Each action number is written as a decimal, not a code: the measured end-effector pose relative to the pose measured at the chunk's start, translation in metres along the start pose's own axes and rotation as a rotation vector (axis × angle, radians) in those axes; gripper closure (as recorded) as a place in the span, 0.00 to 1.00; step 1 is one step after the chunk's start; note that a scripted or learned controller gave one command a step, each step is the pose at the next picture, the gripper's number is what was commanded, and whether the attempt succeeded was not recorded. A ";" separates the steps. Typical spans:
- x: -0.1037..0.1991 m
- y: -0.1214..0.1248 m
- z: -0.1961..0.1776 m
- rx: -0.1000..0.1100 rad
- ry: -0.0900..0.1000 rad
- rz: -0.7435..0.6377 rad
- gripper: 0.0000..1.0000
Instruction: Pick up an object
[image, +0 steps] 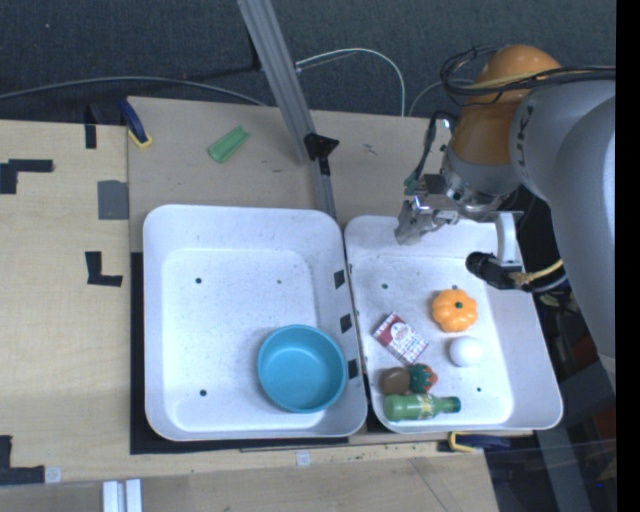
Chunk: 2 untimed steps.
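My gripper hangs over the far edge of the right bin, above the bin's back left corner, with nothing seen between its fingers. In that bin lie an orange pumpkin, a white egg-like ball, a red and white packet, a small brown and red-green item and a green bottle lying on its side near the front wall. A blue bowl sits in the front right of the left bin.
A grey pole slants across the bench behind the bins. A green block lies on the bench at the back left. Black tape marks dot the wooden bench at the left. Cables run behind the arm.
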<state>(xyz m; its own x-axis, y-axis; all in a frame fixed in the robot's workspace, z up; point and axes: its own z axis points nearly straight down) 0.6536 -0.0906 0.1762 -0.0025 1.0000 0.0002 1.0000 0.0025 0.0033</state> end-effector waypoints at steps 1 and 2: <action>0.002 0.011 -0.053 -0.002 -0.001 0.000 1.00; 0.003 0.013 -0.107 -0.002 -0.001 0.001 1.00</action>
<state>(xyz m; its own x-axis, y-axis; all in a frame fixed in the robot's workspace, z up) 0.6660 -0.0877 0.2828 -0.0019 1.0000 -0.0005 1.0000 0.0019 0.0053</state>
